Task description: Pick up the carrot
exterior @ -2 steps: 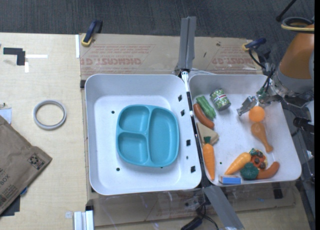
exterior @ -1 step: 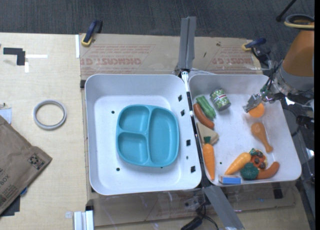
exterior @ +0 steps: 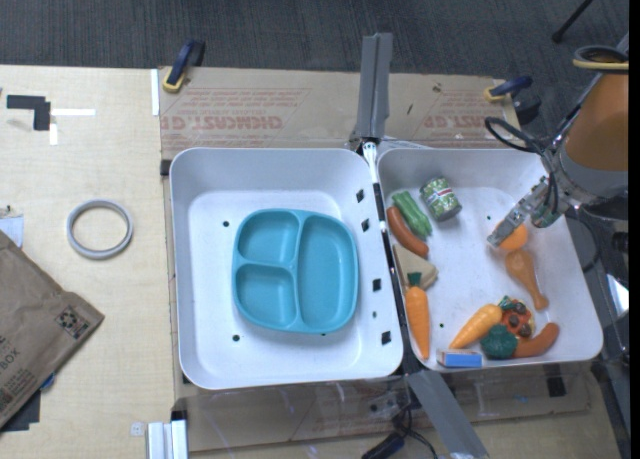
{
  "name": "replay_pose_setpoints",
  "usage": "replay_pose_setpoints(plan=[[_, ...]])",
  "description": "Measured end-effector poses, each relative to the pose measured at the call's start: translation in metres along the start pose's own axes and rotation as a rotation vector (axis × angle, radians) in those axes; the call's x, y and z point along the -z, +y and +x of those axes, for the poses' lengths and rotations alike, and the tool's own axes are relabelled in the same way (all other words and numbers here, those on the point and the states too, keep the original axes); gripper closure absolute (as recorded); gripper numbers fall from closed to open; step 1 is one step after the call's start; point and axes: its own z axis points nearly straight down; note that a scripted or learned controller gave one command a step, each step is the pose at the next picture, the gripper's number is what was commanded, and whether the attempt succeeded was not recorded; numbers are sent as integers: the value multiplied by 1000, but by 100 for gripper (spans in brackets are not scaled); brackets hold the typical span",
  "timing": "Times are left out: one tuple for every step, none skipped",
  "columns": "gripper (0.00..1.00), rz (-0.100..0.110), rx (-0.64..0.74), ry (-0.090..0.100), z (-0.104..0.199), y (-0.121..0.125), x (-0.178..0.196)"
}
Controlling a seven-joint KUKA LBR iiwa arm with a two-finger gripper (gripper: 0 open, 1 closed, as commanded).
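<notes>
A: Nearest the lens, a blue block (exterior: 462,359) lies at the front wall of the right bin (exterior: 470,277), beside a green and red toy (exterior: 505,332) and a sausage (exterior: 537,341).

B: And the carrot?

A: One carrot (exterior: 417,320) lies along the bin's left wall, tip toward the front. A second carrot (exterior: 476,325) rests tilted just left of the green and red toy.

B: The pincer?

A: The pincer (exterior: 512,229) sits low at the right side of that bin, on a small orange piece (exterior: 514,239). Whether it is clenched I cannot tell.

B: The other bin?

A: The left bin (exterior: 200,277) holds a blue divided plate (exterior: 297,271). A tape ring (exterior: 100,228) lies on the counter (exterior: 90,167).
</notes>
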Motion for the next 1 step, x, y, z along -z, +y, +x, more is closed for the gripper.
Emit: replay_pose_setpoints(plan=[[0,0,0,0,0,0,0]])
